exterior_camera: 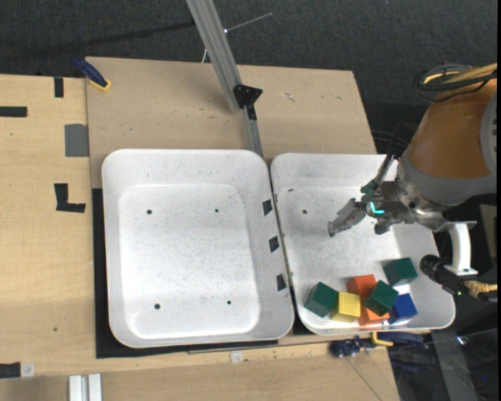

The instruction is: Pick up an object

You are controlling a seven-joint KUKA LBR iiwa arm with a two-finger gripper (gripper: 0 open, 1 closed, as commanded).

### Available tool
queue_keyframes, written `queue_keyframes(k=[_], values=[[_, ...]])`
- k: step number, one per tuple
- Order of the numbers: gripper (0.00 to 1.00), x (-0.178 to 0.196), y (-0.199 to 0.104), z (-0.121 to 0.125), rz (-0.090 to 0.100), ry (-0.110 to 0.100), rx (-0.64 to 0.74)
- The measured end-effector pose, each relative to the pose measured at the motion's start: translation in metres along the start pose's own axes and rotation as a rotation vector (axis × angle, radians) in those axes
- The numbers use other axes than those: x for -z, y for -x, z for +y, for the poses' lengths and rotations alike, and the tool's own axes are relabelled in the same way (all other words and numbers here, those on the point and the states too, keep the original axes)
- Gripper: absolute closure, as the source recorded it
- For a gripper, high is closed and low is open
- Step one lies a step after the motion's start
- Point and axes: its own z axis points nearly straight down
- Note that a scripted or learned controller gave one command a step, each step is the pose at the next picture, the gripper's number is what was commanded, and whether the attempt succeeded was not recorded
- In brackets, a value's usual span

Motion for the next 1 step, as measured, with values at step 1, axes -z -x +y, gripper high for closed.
queue_keyframes(k=[1], values=[[0.0,0.002,0.0001,0.0008,0.0,0.004,0.001]])
